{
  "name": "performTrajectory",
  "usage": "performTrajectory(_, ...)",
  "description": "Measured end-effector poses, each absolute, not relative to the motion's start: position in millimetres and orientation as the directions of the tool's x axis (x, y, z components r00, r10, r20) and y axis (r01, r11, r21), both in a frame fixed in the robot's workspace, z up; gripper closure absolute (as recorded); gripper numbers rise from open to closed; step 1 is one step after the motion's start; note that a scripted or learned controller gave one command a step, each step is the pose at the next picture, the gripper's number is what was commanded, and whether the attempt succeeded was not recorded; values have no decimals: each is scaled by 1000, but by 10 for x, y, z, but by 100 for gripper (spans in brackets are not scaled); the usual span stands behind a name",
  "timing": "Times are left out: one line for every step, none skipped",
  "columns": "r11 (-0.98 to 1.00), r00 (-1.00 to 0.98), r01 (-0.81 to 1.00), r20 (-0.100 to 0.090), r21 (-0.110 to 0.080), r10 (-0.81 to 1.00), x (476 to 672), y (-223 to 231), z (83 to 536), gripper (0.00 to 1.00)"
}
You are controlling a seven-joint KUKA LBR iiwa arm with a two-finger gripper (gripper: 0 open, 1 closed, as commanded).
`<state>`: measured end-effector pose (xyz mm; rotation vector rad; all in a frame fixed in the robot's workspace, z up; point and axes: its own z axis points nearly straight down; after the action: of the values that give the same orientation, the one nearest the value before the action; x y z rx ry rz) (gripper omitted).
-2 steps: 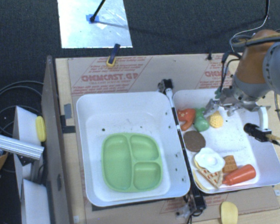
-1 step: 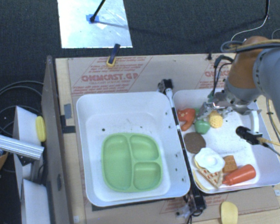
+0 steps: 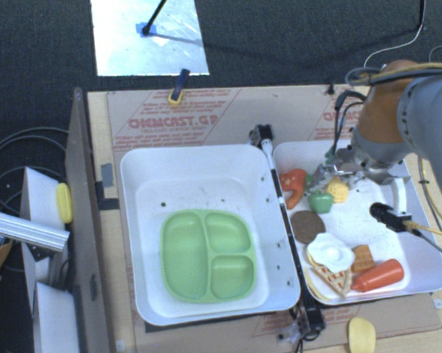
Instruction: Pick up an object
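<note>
White plastic first: we've got the left bin (image 3: 142, 185) and the right bin (image 3: 423, 256) side by side, with the grey arm (image 3: 425, 120) reaching in over the far corner of the right one. The left bin holds just a green divided plate (image 3: 209, 254). All the pickable stuff sits in the right bin. There's a red sausage (image 3: 377, 274) near the front, a fried egg (image 3: 330, 252) beside it and a brown disc (image 3: 307, 225) just behind that. Then comes an orange pepper (image 3: 293, 180) against the inner wall, and the little green piece (image 3: 321, 201) touching the yellow corn (image 3: 338, 192). The gripper (image 3: 327, 177) hangs right above those last two, between the pepper and the corn, and from this angle we honestly can't tell if the claw is wide or narrow. Nothing looks held, though. So we'd call this the approach step, lined up but not grabbing yet. Next move probably means dropping straight down onto the corn or the green piece. They're crowded, so the claw needs to land on one without shoving its neighbour.
</note>
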<state>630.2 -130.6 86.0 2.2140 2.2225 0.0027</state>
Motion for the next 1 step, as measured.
performTrajectory(4, -4, 1000, -2, 5, 1000, 6216, -1162, 862, 0)
